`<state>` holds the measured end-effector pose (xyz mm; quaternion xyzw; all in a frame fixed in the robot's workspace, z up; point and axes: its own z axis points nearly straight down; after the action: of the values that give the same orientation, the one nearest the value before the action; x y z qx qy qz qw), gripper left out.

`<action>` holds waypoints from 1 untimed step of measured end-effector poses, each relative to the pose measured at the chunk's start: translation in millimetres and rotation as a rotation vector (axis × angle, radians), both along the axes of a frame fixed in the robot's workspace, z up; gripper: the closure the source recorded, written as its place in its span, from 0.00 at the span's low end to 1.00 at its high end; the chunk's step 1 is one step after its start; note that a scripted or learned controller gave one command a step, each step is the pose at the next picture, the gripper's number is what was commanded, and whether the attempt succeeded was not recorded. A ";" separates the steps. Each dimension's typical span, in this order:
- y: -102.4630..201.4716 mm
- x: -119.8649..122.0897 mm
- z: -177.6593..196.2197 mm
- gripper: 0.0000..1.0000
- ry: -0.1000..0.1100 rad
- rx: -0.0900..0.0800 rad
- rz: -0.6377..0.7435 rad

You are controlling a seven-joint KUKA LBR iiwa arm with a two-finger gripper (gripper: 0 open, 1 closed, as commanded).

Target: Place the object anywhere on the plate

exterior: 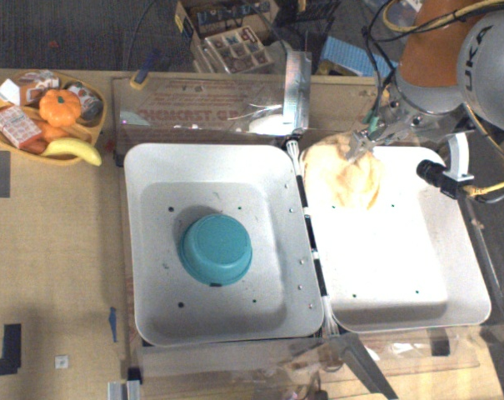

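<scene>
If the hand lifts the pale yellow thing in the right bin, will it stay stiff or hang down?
The pale yellow thing looks soft and crumpled like cloth, so it would probably droop and stretch. It seems light for its size and unlikely to roll. Laid on the teal plate in the left bin, its edges might hang over.

Grey KUKA arm (485, 65); orange band; black cables; white lettering

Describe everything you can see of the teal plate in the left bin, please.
The teal plate is round and looks like smooth plastic. It seems to lie upside down, its flat base facing up, though this is hard to confirm. It rests on the floor of the left white bin, near the middle. Nothing lies on it or touches it besides the bin.
</scene>
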<state>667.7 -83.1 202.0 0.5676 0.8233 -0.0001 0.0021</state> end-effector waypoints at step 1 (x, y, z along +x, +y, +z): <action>0.7 1.2 23.8 1.00 -0.002 0.000 0.002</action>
<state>668.9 -82.5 225.8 0.5666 0.8240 0.0007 0.0029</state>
